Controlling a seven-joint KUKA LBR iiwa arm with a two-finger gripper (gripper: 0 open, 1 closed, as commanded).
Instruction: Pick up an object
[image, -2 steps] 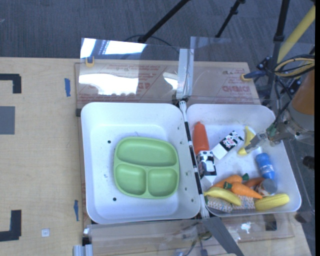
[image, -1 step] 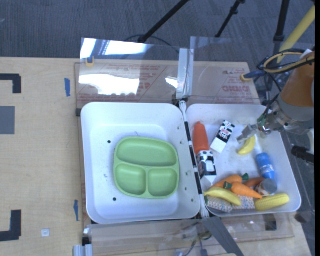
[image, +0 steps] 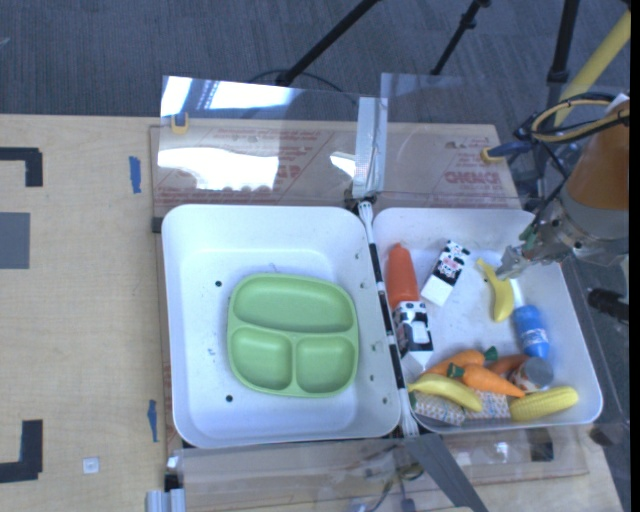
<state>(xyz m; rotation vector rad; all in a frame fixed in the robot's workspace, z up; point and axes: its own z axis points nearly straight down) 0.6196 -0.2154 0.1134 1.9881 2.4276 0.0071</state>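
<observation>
My gripper (image: 516, 258) hangs over the right bin's (image: 588, 352) far right part, just above and to the right of a small yellow banana (image: 498, 294). Nothing shows held in it. In the same bin lie an orange-red bottle (image: 401, 274), a white carton with black patches (image: 447, 271), a second black-and-white carton (image: 413, 327) and a blue bottle (image: 530, 332). Along the near wall sit an orange carrot (image: 482, 377), two more bananas (image: 445, 391) (image: 544, 402) and a corn cob (image: 462, 407).
The left bin (image: 190, 300) holds a green divided plate (image: 293, 333). Clear plastic panels (image: 260, 150) stand behind both bins. Cables and the orange-banded arm (image: 605, 175) crowd the far right. The wooden bench (image: 70, 300) stretches to the left.
</observation>
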